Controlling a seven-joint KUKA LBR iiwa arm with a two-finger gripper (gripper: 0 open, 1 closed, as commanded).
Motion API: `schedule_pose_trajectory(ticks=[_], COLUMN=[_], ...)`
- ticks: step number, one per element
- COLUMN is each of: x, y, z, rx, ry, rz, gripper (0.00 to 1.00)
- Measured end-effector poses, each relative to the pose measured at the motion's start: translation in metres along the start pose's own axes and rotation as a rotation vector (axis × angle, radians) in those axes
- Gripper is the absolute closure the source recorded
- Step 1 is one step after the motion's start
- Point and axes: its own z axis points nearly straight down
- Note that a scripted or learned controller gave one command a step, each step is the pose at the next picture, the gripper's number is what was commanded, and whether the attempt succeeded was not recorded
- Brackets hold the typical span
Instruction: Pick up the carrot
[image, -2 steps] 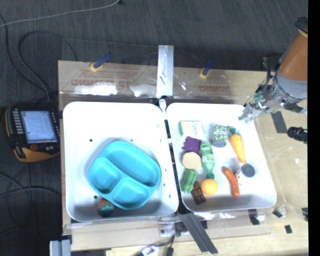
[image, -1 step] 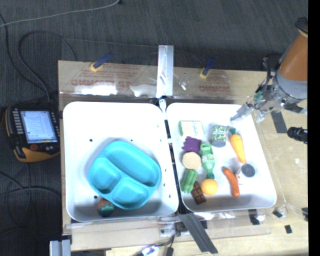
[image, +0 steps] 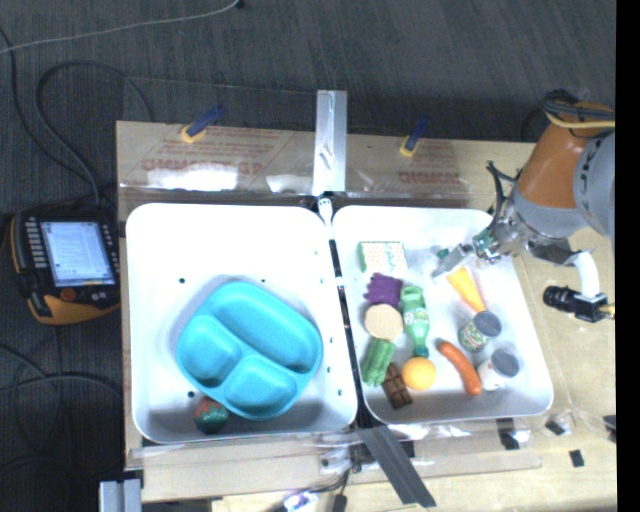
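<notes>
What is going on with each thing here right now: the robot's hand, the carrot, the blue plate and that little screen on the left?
End effector: over the right bin's far side, above the food, holding nothing I can make out.
Carrot: lying loose in the right bin, not picked up.
Blue plate: lying in the left bin, slightly askew.
Screen: lit.
</notes>
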Motion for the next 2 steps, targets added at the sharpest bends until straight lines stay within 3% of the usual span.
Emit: schedule_pose_trajectory(ticks=[1, 2], x=[0.001, 0.044], y=[0.0, 0.006], z=[-0.007, -0.132], rx=[0.002, 0.005], ry=[-0.001, -0.003], rz=[-0.002, 0.108], gripper=[1.0, 1.0])
